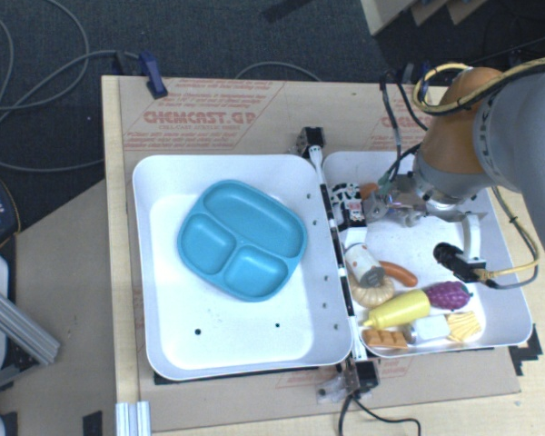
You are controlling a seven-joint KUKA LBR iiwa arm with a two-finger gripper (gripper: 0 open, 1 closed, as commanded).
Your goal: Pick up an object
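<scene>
Yellow bottle [398,310] lies nearest camera, at front of right bin [507,271], among crowded toy food: purple grapes [448,293], sausage [399,272], small jar [361,263]. My pincer [392,203] hangs over back left part of same bin, well apart from bottle; whether released or clenched, cannot tell, and nothing seen grasped. Left bin [154,243] carries blue divided plate [242,240]. Advice to myself: choose piece with free sides, come down straight, avoid bin wall and neighbours.

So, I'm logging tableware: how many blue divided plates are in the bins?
1. The blue divided plate lies in the left bin, toward its upper middle. The arm covers part of the right bin, so more could be hidden.
</scene>
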